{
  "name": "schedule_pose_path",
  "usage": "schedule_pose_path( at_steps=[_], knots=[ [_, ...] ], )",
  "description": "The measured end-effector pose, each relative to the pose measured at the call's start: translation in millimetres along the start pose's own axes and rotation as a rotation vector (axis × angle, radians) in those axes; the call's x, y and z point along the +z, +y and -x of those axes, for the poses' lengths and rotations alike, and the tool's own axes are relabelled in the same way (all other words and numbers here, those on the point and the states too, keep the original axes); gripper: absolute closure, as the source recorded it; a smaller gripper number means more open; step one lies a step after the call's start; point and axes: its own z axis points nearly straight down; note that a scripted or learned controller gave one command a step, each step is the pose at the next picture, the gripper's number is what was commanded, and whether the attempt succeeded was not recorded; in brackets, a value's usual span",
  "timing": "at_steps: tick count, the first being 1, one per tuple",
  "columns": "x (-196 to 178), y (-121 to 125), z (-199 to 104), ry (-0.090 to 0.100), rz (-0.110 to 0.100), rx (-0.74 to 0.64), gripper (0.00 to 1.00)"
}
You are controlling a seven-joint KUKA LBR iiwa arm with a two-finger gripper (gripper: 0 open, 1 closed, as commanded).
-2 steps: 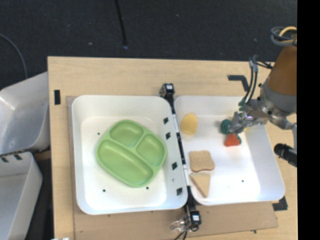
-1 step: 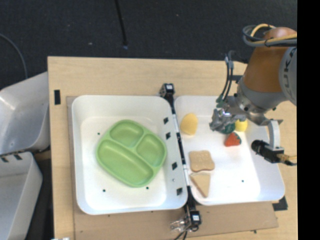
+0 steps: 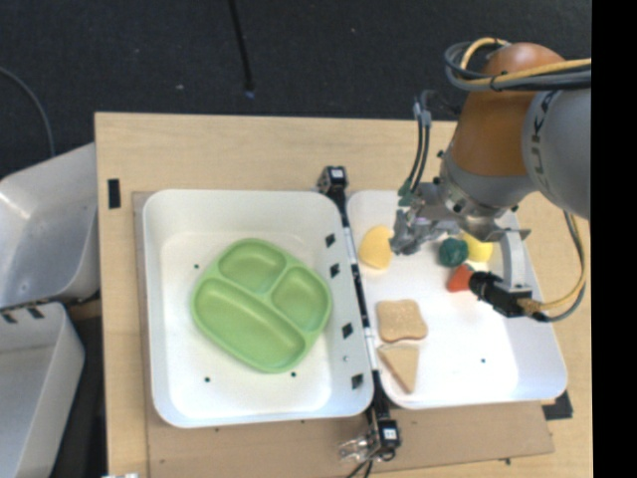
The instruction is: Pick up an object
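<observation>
the candidate objects lie in the right bin (image 3: 537, 366): a yellow rounded piece (image 3: 375, 248) near the bin's left wall, a green piece (image 3: 453, 251), a red piece (image 3: 458, 279) just below it, a small yellow piece (image 3: 480, 252) beside the green one, and two tan toast-like slices (image 3: 401, 320) (image 3: 400, 364) toward the near edge. none of them is between the fingers.

the pincer (image 3: 410, 235) hangs low over the far part of the right bin, between the yellow rounded piece and the green piece, close to both. its state cannot be told from this angle.

judged step: approach, grasp not yet made. the next move calls for choosing one target, centring over it, and descending without nudging the neighbours, which sit close together. the yellow rounded piece may roll away when touched.

the left bin (image 3: 169, 386) holds a green divided plate (image 3: 261, 304), well apart from the pincer. both bins rest side by side on a pale wooden tabletop (image 3: 199, 147). dark flooring surrounds the tabletop; white housings (image 3: 45, 227) stand at the left, and a cable (image 3: 236, 28) runs across the floor beyond.
</observation>
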Motion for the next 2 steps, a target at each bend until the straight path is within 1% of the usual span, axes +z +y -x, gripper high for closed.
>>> schedule_pose_path(
  at_steps=[1,2],
  knots=[
    [10,13,-50,-0.001,0.0,0.001,1.0],
    [5,23,-108,0.0,0.0,-0.001,1.0]
  ],
)
